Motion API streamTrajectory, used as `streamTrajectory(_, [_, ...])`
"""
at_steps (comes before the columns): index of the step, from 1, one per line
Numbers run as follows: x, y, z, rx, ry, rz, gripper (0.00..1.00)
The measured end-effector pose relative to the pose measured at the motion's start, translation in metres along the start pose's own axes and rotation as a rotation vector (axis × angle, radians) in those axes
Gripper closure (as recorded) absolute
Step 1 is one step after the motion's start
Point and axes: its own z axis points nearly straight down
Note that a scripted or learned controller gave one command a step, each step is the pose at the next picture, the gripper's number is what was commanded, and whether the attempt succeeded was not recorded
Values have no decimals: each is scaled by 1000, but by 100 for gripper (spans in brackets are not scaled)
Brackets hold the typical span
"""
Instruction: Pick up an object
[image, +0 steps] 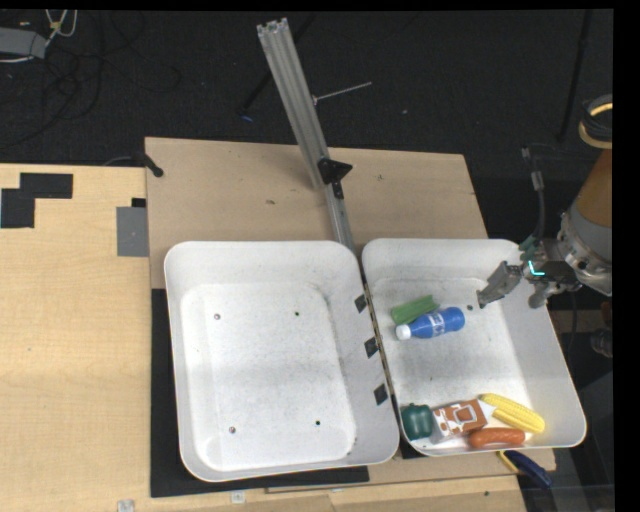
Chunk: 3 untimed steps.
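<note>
left white plastic bin (190, 300) is set beside right white plastic bin (540, 350), walls touching | blue plastic bottle (432, 324) is laid mid-bin in the right one, green flat block (412, 309) just behind it | dark green cup (416, 421), orange-white carton (459, 416), yellow toy corn (513, 412), red toy sausage (496, 437) are crowded along its near wall

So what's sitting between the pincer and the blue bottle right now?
Nothing. In the camera view, the stretch from the pincer to the blue bottle is bare white floor of the right bin. The green object lies beyond the bottle.
</note>
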Motion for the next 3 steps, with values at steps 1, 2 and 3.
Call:
streamTrajectory(1, [0,1,-2,-4,-1,1,0])
streamTrajectory(2, [8,-7,54,2,1,0,0])
streamTrajectory(3, [1,-3,111,1,0,2,0])
